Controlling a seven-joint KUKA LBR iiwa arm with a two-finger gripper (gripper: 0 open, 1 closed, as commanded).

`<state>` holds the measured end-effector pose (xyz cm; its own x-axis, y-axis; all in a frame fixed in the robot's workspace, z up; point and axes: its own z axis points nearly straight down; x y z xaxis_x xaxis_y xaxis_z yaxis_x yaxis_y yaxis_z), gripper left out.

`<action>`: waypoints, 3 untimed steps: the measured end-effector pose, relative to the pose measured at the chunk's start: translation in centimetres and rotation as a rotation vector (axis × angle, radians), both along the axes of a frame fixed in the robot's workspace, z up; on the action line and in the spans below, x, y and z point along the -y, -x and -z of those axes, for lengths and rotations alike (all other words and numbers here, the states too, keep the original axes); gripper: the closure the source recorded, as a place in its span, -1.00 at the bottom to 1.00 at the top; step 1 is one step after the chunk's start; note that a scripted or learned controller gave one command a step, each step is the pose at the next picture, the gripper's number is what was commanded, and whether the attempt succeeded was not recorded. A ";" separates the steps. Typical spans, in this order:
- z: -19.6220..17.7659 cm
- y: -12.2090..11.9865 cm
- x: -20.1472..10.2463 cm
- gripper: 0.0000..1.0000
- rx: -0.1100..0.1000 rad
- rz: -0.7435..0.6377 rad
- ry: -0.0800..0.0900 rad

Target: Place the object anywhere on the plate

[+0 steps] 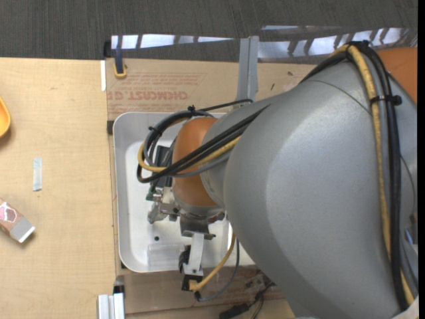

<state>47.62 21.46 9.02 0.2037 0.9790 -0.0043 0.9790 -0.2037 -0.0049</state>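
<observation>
Worktop's left edge: a yellow-orange thing (2, 119) is cut off by the frame, lying on the bare wooden worktop (60, 111).
Left part of the worktop: a small grey strip (37, 174) lies lengthwise. Nearer the front edge is a pink-and-white packet (14, 221), tilted, well apart from the bin.
Back edge: a cardboard sheet (159, 88) with red print lies flat behind the bin.
White bin (120, 178): its left wall and rounded front-left corner are in sight, and the arm covers the rest.
Gripper (163, 211): it hangs low inside the bin, over the left half of the floor. The wrist hides it from above, so I cannot tell whether it is open, shut or holding anything.
Bin's front-left corner: a faint see-through shape (161, 254) lies on the floor just in front of the gripper, too dim to name.
Orange band (192, 158): it sits straight above the gripper, wrapped by black and yellow cables.
Grey arm (319, 178): it comes in from the right, bends steeply down into the bin, and bulks over the bin's right half.
Object: I cannot tell where it lies relative to the gripper.
</observation>
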 end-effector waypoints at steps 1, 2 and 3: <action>-12.8 -0.1 7.0 -1.00 0.003 0.388 0.002; 0.0 0.0 0.6 -1.00 0.001 0.596 0.004; -0.1 -2.1 -1.2 -1.00 0.001 -0.069 0.000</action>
<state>49.70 22.69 9.13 0.1362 0.9907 -0.0040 0.9907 -0.1362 -0.0039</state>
